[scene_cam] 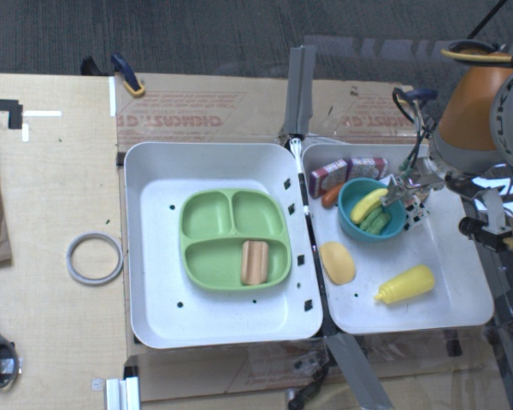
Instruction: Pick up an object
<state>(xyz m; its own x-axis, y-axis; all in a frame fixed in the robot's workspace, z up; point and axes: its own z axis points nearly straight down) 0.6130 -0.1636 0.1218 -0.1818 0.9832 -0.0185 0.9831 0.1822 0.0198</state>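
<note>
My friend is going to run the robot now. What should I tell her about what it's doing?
Gripper: over the right edge of the blue bowl in the right bin; whether it is open or shut is not clear.
Things: banana and green vegetable in the bowl; yellow bottle and lemon-like piece beside it; hot dog on the green tray, left bin.
Done: nothing visibly lifted.
Left: grab one thing and lift.

A teal bowl point(372, 222) sits in the right bin point(462, 301), holding a yellow banana point(368, 204) and green pieces. Behind it lie a purple packet point(329, 176) and an orange carrot point(331, 196). In front rest a pale yellow lump point(338, 262) and a yellow squash-like piece point(405, 284), lying tilted.
</note>
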